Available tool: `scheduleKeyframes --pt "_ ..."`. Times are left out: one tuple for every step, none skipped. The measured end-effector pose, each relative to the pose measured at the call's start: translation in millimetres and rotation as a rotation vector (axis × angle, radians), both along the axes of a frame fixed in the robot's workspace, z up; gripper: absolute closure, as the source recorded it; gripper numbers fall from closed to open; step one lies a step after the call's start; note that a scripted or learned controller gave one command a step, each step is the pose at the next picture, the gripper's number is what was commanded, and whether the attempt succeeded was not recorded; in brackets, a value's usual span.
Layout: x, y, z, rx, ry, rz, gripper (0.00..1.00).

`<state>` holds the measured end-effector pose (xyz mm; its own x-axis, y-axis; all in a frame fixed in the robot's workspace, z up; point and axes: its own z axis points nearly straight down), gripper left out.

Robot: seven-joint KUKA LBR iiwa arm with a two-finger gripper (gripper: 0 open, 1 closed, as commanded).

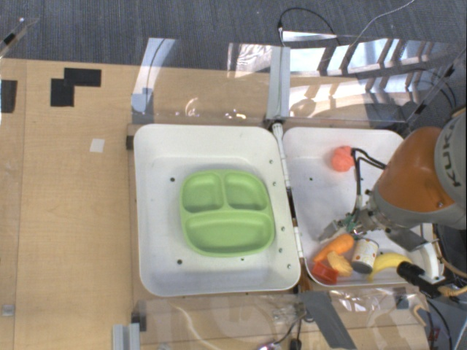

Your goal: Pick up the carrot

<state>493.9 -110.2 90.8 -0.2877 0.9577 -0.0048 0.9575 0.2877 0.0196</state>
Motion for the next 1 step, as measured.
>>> scheduleKeyframes --pt "2.6 0.3 10.9 0.001 -0.005 -0.001 1.00"
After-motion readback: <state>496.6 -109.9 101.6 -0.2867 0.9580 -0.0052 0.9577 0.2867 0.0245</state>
